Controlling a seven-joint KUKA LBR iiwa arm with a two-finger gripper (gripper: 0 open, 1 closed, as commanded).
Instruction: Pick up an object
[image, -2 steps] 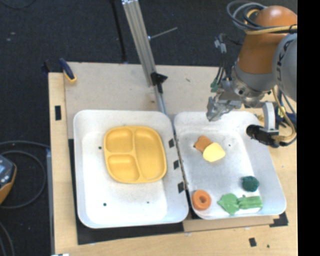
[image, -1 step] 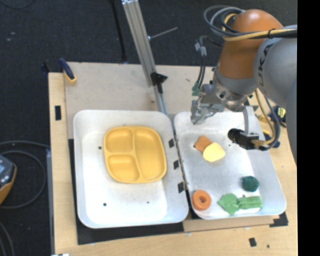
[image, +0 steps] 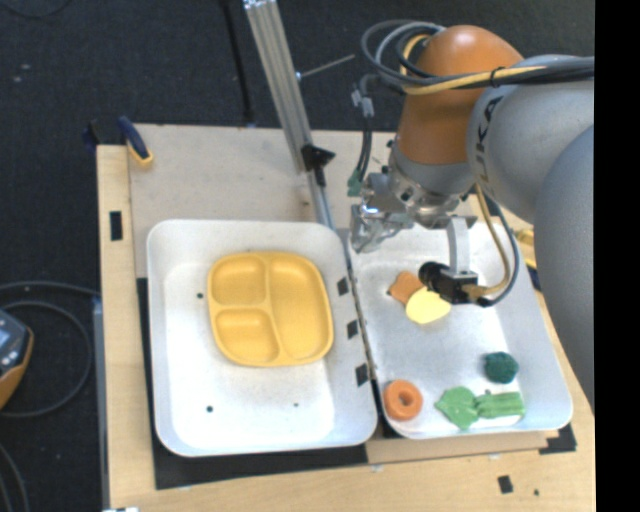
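Arm over the right bin (image: 535, 330), wrist low at its far left corner. Camera view: gripper (image: 372, 232) sits near the divider between bins; whether it is spread or pressed together you cannot tell, the metal parts blur together.

Candidates, all in the right bin: yellow piece (image: 427, 308) touching an orange-brown piece (image: 403, 288) just behind it; orange ring (image: 404, 400) at the near left corner; green toy (image: 480, 407) along the near wall; dark green ball (image: 501, 366) near it. Left bin (image: 180, 400) holds a yellow divided plate (image: 270, 306).

Judgement: nothing gripped yet. Your nearest target is the yellow and orange-brown pair, but they touch, so expect one to nudge the other. The dark green ball stands apart; likely cleaner. Centre over one item before descending, and keep off the bin wall.
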